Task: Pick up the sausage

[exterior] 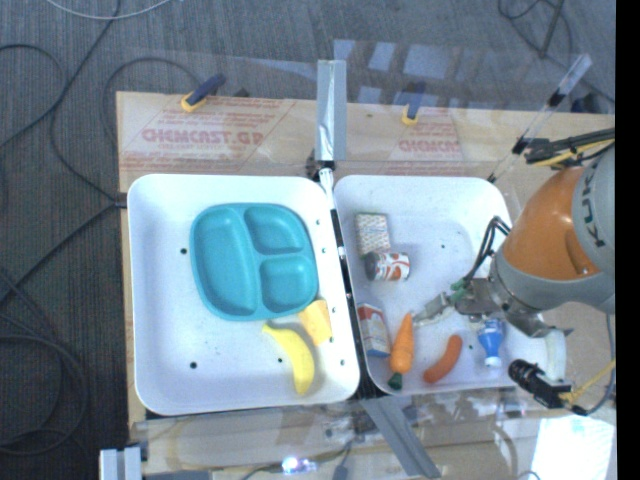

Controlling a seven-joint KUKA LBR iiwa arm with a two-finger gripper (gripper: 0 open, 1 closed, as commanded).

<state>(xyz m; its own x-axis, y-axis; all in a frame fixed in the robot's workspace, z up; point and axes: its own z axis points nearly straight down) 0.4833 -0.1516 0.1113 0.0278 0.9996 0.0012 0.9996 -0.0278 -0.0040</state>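
Judging by the layout, we are at the approach step: the small reddish-orange sausage point(443, 359) lies free on the floor of the right shallow white bin point(440, 193), just right of the orange toy carrot point(402, 342). Our end effector point(440, 306) hovers above and apart from it; we cannot tell its state. Next we must centre over the sausage and descend, avoiding the carrot.

Two white bins sit side by side: the left bin point(160, 368) and the right bin point(440, 203). There is one blue divided plate point(250, 260), one banana point(297, 353), one carrot point(402, 343), one sausage point(443, 359), one can point(388, 266) and one small blue-capped bottle point(489, 343).
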